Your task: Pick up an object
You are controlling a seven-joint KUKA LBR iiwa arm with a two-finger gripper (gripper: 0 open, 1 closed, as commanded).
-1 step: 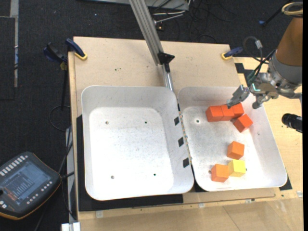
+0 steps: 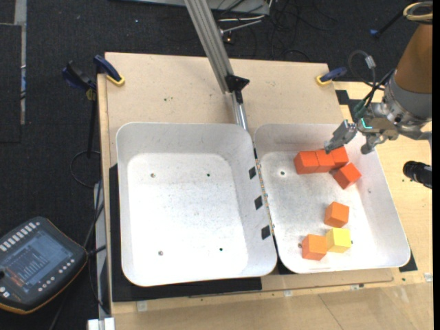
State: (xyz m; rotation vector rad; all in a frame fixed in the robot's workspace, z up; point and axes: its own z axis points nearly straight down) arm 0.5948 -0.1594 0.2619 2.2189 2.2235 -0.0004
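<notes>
1. Gripper (image 2: 356, 137): spread wide and holding nothing, hanging over the back of the right bin (image 2: 388, 205), above and just right of the nearest blocks.
2. Block row (image 2: 320, 160): orange cubes touching side by side, with a redder cube (image 2: 346, 174) at their right end, tilted on a corner.
3. Single orange block (image 2: 336, 214): stands apart near the bin's middle; further forward, an orange cube (image 2: 313, 246) touches a yellow cube (image 2: 339, 240).
4. Judged best practice: centre the fingers over one cube and square them to its faces before descending; the touching neighbours leave little room for a finger between them.
5. Free room: the single block has clear floor on all sides. The bin's right wall lies near the redder cube; the left bin (image 2: 137, 184) is well apart.
</notes>
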